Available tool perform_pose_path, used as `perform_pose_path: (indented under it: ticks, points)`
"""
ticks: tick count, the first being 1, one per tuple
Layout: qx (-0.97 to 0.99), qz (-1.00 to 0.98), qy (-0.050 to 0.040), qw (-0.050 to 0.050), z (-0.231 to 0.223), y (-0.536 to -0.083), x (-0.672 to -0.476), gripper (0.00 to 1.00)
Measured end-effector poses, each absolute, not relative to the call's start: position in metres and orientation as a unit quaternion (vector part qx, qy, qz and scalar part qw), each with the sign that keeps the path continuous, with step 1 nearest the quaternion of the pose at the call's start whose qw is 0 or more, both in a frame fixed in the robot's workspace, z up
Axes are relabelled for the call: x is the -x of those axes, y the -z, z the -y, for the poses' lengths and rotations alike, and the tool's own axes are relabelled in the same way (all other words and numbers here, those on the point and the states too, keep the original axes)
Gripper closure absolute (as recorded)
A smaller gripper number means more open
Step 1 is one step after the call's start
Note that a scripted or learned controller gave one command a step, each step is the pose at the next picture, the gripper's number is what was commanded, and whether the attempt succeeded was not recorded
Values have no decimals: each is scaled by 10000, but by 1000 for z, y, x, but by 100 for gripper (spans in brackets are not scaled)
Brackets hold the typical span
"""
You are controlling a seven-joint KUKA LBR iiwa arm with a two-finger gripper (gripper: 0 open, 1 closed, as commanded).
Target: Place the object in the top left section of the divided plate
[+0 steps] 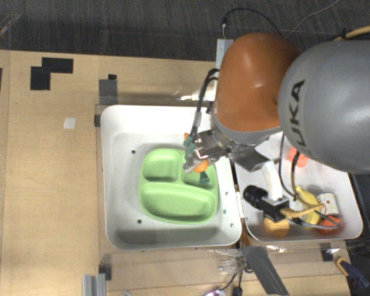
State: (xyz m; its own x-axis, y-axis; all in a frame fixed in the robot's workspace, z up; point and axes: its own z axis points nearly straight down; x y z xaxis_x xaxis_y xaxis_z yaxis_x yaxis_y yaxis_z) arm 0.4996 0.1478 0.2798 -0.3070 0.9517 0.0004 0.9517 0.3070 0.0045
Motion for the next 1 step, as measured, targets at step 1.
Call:
perform_pose_path:
  ticks: [1]
  points:
    - [-5972, -8021, -14, 9, -170, -258, -519, 100]
